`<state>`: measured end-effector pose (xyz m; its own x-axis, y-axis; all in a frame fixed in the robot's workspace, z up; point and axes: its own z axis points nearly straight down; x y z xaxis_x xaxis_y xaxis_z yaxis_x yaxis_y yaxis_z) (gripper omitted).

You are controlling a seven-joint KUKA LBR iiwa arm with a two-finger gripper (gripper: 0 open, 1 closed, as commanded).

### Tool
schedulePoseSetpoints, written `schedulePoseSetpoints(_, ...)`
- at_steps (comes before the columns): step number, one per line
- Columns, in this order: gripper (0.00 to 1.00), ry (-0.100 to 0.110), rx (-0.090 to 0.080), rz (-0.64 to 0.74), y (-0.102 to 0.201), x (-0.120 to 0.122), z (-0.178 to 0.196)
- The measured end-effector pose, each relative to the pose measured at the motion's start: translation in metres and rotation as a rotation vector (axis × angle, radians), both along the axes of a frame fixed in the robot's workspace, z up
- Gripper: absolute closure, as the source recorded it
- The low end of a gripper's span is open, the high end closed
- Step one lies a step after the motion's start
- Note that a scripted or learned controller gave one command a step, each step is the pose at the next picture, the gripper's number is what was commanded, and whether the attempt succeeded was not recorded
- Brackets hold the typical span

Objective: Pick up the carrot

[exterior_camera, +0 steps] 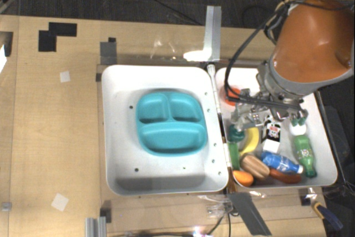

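Observation:
The right bin (327, 166) holds a heap of toy foods. At its front left corner lies an orange rounded piece (242, 177) that looks like the carrot, partly tucked under a brown bread roll (255, 165). A second orange-red thing (233, 92) sits near the bin's back left, half hidden by cables. My gripper (256, 116) hangs low over the middle of this bin, under the big orange wrist band (313, 41). It is above the banana (250, 140) and well back from the orange piece.
A teal divided plate (169, 122) lies in the left bin (119, 164). Around the gripper are a green bottle (304, 155), a blue bottle (283, 164), a white box (272, 145) and a green, teal-topped item (236, 139). Black cables loop at the arm's left.

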<state>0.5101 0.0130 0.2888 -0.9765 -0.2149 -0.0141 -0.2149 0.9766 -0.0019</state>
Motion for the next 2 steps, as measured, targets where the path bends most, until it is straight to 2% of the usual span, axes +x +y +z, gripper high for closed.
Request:
schedulePoseSetpoints(1,0.0,0.002,0.0,0.0,0.0,0.0,-0.001)
schedulePoseSetpoints(2,0.0,0.014,0.001,0.061,0.027,-0.011,-0.107)
